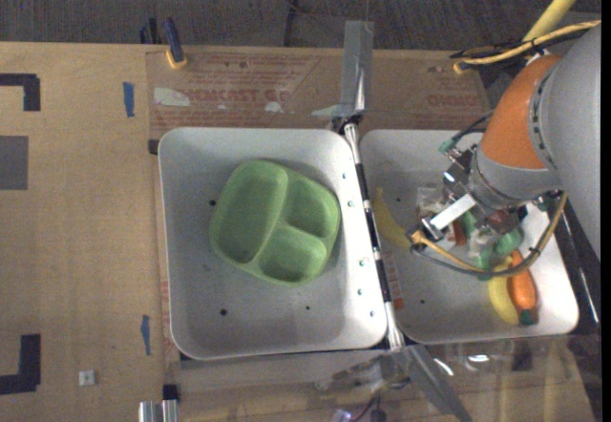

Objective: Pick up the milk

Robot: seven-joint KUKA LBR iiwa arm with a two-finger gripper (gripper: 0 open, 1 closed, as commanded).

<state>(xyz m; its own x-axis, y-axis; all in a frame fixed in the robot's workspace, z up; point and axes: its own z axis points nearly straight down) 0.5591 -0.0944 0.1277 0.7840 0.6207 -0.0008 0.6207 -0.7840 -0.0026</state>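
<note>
Grey arm with orange band (511, 129) reaches over the right shallow white bin (420, 320). The gripper (477, 231) sits low among the clutter there. Spread or closed: cannot tell, the wrist hides it. Position of the milk relative to it: cannot tell. Orange plastic carrot (522, 291) and yellow plastic banana (500, 301) touch each other, just beside the gripper. Green divided plastic plate (277, 220) lies in the left shallow white bin (191, 315).

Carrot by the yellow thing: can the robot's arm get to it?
Probably yes. The carrot lies uncovered in the right bin, beside the yellow thing, and the gripper hangs over that same bin close by.
</note>
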